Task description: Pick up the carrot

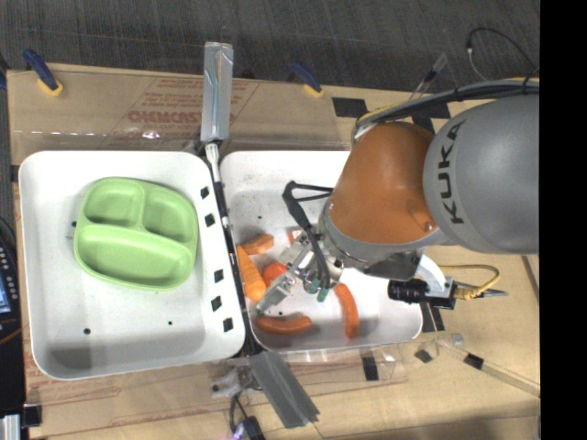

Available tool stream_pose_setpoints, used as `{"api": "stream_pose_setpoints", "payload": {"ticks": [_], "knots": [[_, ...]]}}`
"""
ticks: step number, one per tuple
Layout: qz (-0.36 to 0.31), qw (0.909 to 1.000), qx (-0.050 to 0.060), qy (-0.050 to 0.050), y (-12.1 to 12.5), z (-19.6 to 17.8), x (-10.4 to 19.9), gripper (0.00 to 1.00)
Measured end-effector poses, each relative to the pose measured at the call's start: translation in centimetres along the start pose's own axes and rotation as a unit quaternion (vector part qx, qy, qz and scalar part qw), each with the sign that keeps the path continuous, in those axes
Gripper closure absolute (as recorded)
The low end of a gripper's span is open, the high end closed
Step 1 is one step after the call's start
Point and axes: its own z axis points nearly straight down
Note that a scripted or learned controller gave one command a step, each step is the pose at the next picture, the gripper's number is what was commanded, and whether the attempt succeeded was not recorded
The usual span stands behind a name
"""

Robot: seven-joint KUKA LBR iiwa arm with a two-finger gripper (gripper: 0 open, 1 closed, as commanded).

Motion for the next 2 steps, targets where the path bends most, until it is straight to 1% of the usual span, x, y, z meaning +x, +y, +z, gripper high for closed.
{"api": "stream_pose_setpoints", "payload": {"ticks": [1,2], "knots": [[-0.169,0.9856,-0.001,-0.001,1.6,-0.1,-2.5,0.00],[0.038,0.9993,0.000,-0.001,-0.4,-0.1,-5.7,0.00]]}}
